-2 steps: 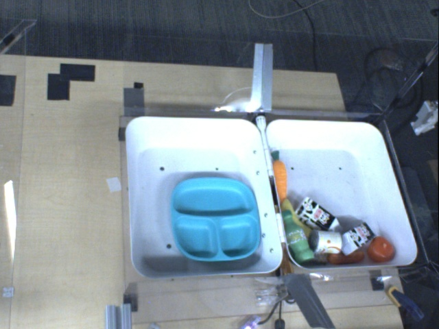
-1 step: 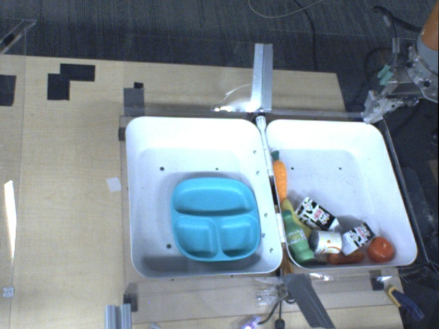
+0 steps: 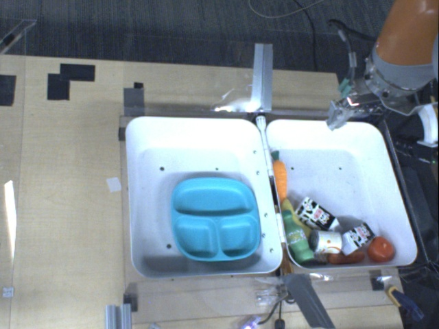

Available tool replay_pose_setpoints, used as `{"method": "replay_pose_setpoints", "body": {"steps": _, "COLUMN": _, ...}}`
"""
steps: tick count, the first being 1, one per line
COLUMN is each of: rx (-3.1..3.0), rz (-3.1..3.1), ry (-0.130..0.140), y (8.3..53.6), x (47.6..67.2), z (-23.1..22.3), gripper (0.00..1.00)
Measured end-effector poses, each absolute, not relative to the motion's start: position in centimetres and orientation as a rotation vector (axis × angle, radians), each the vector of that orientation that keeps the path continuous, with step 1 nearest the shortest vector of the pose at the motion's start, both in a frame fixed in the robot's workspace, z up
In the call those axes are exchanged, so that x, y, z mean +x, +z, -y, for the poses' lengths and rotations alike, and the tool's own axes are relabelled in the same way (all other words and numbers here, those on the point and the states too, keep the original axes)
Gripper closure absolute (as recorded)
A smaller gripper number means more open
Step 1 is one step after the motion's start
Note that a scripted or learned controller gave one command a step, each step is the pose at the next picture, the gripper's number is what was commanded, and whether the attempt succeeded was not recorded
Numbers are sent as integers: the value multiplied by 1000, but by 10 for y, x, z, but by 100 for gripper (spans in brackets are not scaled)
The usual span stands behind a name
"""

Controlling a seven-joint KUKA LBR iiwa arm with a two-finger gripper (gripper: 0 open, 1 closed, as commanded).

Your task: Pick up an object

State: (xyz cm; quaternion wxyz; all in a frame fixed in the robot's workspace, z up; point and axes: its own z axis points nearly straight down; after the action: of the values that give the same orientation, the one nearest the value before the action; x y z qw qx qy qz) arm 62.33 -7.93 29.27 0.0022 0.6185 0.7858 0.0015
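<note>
Tan wooden bench top (image 3: 62,204), black tape patches (image 3: 68,79) at upper left, dark carpeted floor (image 3: 137,12) along the top with a thin cable (image 3: 288,5) looping across it.

Left bin (image 3: 147,177): white, shallow, holds a blue divided tray (image 3: 216,218) with one long compartment and two smaller ones, sitting toward the bin's near right. A metal upright post (image 3: 263,77) stands at the far end of the seam between the bins.

Right bin (image 3: 357,163): white, objects bunched along its left wall and near edge. An orange carrot (image 3: 280,178) lies along the left wall; below it a green bottle (image 3: 296,237) with a yellow-green label, writing too small to read. A black-and-white cow-print carton (image 3: 317,214) sits just right of the bottle; a white cup or can (image 3: 328,240) nearer the front; a second cow-print carton (image 3: 358,236) beside it; a dark red item (image 3: 343,257) at the front edge, shape unclear; a red tomato (image 3: 381,250) at the near right corner. No brand text legible anywhere.

Arm enters top right, orange band (image 3: 411,12) above grey wrist. Gripper (image 3: 339,115) hangs over the far rim of the right bin, well apart from the pile; nothing between its fingers, but cannot tell whether they're apart or together.
</note>
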Motion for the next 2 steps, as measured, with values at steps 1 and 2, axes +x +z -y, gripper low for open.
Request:
{"method": "replay_pose_setpoints", "body": {"steps": 1, "rx": 1823, "rz": -2550, "ry": 8, "y": 364, "x": 570, "z": 37, "gripper": 100}}
{"method": "replay_pose_setpoints", "body": {"steps": 2, "rx": 1662, "rz": -2655, "ry": 6, "y": 424, "x": 552, "z": 96, "gripper": 100}}
